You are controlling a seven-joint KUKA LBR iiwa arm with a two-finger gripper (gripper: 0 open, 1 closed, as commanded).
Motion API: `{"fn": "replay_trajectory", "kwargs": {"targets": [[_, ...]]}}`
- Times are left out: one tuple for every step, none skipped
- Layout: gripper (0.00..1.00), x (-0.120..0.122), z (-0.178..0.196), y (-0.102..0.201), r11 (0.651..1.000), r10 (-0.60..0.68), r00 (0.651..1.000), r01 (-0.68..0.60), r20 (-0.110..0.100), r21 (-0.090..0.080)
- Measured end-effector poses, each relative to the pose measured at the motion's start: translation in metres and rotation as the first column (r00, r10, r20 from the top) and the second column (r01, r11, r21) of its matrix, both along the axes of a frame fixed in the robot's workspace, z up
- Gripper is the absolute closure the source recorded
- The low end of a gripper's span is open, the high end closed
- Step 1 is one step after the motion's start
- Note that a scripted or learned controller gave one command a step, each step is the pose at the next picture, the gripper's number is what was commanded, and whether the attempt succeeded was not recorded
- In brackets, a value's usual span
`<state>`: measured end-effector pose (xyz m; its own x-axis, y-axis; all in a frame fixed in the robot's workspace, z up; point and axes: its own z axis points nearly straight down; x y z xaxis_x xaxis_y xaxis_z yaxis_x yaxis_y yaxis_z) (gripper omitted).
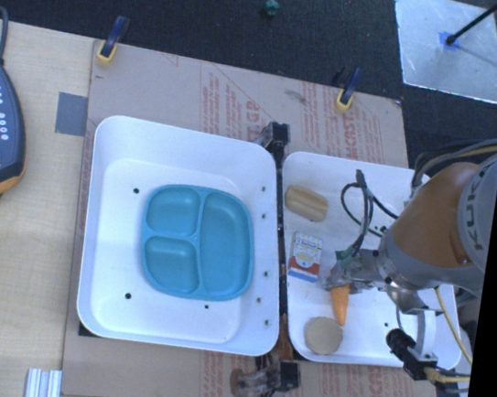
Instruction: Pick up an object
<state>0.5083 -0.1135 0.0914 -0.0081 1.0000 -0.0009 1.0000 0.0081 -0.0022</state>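
At the frame's right, the hand (345, 279), grip state impossible to tell, sits over the carrot (339, 303); a skewed pinch could squirt it away.

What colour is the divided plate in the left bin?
Light blue; the divided plate shows clearly in the camera view.

Right bin (326, 172) crowded — left bin's rim (102, 217) clear.

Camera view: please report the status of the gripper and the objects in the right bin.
Gripper low in right bin, at top of orange carrot; no grasp confirmed. Bread roll, small carton, round cookie lie loose. Carton close beside gripper.
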Motion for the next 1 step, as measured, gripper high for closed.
{"fn": "replay_trajectory", "kwargs": {"targets": [[1.0,0.0212,0.101,0.0775,1.0,-0.003,1.0,0.003,0.002,0.003]]}}
